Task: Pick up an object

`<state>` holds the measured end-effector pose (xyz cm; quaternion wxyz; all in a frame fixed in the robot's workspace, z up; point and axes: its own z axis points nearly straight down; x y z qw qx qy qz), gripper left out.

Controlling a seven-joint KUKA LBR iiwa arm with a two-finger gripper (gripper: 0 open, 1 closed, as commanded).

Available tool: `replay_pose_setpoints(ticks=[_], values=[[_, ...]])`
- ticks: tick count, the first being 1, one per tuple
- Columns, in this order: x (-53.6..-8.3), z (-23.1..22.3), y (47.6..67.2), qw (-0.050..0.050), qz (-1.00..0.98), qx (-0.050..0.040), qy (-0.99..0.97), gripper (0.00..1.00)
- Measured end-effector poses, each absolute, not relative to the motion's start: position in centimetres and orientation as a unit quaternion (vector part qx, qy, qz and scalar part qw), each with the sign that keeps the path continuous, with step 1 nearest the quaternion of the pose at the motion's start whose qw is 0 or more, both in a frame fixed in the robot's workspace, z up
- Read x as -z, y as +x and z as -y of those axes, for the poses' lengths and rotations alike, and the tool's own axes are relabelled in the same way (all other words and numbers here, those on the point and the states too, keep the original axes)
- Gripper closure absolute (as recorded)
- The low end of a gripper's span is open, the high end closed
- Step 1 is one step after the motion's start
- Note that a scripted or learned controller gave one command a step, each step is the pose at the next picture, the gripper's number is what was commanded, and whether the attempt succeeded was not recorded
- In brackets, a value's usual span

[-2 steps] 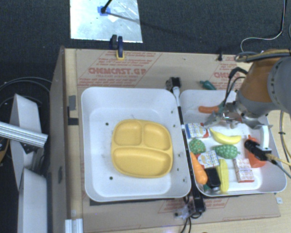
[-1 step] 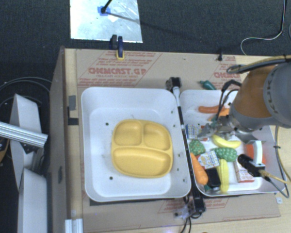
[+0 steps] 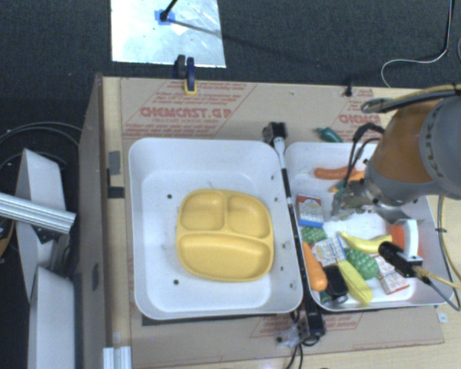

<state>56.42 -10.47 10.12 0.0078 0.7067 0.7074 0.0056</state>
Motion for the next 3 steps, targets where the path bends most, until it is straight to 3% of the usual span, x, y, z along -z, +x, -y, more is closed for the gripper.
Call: replay_pose_setpoints(ticks=[1,2,3], values=[[-10.2,10.9,56.4,0.012,-0.706,-0.0044,0.708,0.00],[-8.5,17.0,62.5,0.001,-0.708,-0.0003,0.707,0.00],[-8.3,14.4,65.5,-0.006,-0.707,0.0042,0.707,0.00]])
